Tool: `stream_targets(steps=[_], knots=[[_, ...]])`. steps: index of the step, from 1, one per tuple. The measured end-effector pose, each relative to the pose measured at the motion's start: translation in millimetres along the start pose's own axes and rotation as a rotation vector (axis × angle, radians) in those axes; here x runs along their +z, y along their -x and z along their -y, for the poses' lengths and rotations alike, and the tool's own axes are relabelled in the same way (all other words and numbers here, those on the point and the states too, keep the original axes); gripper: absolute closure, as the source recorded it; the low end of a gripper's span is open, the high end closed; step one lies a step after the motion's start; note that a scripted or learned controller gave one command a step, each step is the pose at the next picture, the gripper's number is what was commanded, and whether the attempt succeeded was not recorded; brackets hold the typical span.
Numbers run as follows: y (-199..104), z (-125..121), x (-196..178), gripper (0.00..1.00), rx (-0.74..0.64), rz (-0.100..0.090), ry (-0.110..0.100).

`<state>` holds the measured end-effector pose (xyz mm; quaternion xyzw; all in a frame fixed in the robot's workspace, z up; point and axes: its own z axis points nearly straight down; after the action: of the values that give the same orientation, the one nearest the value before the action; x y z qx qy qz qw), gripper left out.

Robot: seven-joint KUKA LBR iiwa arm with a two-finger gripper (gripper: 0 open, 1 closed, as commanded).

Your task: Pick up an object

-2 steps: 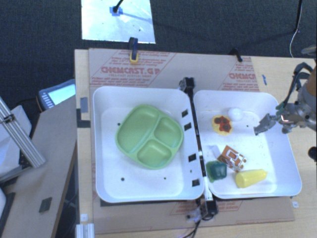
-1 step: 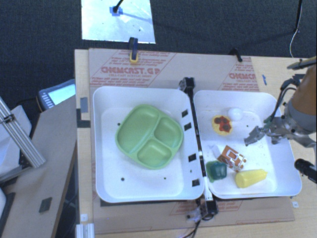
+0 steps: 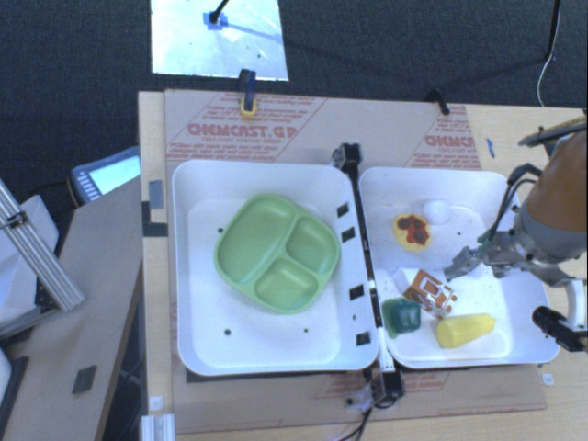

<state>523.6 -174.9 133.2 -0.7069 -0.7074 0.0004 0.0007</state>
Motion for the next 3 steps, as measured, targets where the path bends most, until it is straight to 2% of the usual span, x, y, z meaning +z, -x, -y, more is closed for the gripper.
stream_targets(steps=[1, 2, 3], knots=[[0.4, -1.6, -13.0, 1.0, -0.001, 0.002, 0.005], [1.3, 2.3, -75.2, 1.0, -0.003, 0.003, 0.007], [1.7, 0.7, -104.9, 1.0, -0.004, 0.002, 0.007]])
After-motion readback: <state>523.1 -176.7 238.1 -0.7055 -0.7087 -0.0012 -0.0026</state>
